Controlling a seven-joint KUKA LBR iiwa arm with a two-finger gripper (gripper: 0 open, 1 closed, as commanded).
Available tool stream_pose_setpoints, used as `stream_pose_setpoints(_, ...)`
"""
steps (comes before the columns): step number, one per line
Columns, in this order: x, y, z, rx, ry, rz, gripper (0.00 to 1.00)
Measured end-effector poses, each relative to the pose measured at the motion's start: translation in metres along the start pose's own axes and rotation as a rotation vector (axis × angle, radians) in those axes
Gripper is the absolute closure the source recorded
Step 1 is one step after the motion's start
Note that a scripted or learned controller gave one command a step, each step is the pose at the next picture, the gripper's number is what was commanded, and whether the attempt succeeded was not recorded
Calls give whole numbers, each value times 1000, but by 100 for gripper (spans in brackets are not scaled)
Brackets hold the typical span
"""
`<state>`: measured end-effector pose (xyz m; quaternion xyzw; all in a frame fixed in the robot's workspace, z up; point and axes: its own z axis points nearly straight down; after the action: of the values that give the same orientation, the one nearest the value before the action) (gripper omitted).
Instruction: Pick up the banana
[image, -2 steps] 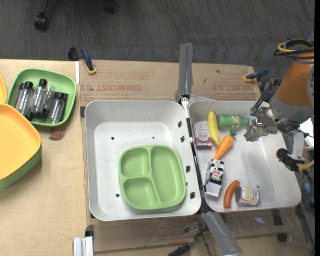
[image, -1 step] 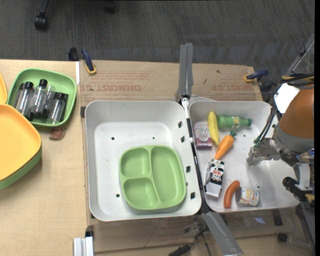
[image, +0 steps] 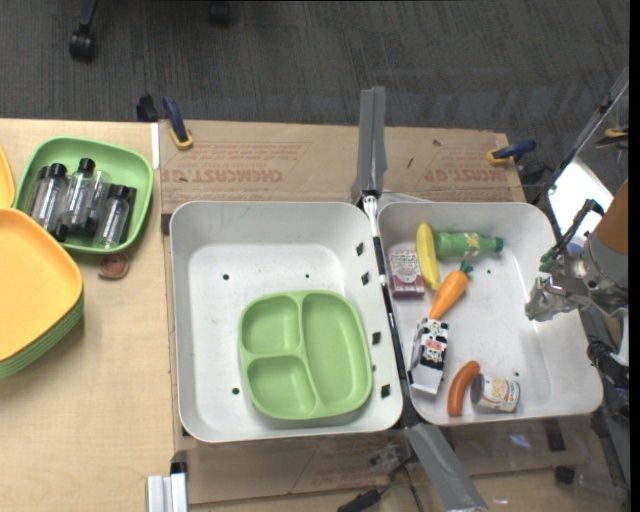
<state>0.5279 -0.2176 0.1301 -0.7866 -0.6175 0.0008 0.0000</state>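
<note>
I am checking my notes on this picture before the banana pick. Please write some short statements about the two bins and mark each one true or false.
1. The banana lies in the right bin. True.
2. The green divided tray sits in the right bin. False: it sits in the left bin.
3. The tool holds the banana. False: the tool is at the right bin's right edge, apart from the banana.
4. The carrot lies just below the banana. True.

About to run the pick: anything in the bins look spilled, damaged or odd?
Nothing stands out. The banana lies intact in the right bin, beside the green bottle and above the carrot. The green divided tray sits flat in the left bin.
</note>
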Motion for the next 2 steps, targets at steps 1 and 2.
stream_pose_setpoints(1,0,0,-8,2,-1,-3,100)
stream_pose_setpoints(2,-1,0,-16,3,-2,-5,100)
